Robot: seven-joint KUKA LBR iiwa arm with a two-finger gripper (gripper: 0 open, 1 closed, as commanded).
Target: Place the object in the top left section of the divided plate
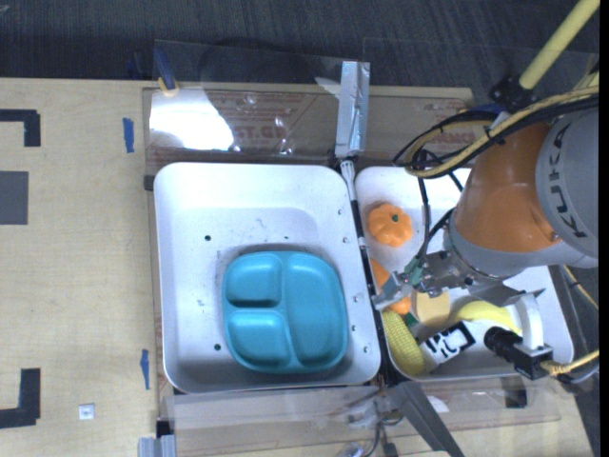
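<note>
The blue divided plate (285,309) lies in the left bin (190,208), toward its front, and its sections hold nothing. My gripper (407,288) is down in the right bin (381,184), at its left side just right of the wall between the bins. An orange piece (381,274) shows right beside the gripper, partly hidden by it; I cannot tell whether it is gripped. A small orange pumpkin (390,225) sits just behind the gripper. A yellow corn cob (402,343) lies in front of it.
A yellow banana (481,312) and a tan block (433,307) lie under the wrist in the right bin. The arm covers that bin's right half. A clear plastic wall (247,112) stands behind the left bin.
</note>
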